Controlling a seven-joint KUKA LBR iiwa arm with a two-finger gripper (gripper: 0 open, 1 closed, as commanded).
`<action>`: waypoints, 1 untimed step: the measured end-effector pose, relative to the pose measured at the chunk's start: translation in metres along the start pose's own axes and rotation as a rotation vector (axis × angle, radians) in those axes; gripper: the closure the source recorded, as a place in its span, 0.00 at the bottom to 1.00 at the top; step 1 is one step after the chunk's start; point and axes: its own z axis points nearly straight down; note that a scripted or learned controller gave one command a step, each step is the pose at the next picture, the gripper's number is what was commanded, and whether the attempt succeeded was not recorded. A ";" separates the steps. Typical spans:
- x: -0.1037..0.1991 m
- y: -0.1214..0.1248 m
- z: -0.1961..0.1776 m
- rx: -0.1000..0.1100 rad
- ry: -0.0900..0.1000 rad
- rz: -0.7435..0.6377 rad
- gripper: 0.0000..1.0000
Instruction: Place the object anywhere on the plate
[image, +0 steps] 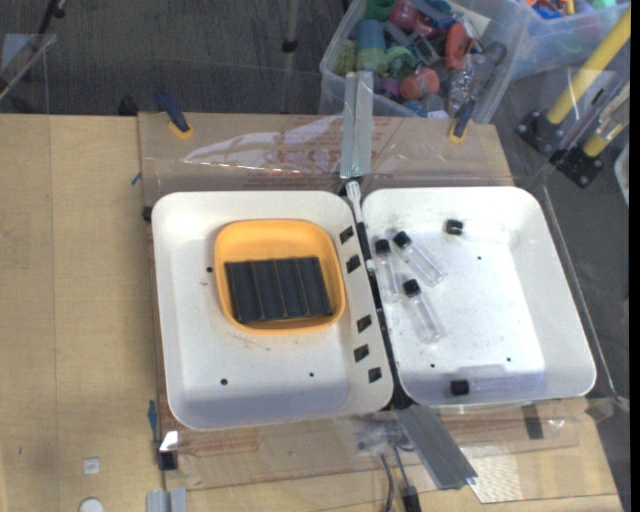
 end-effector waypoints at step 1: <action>0.007 -0.005 -0.001 0.000 0.005 -0.183 1.00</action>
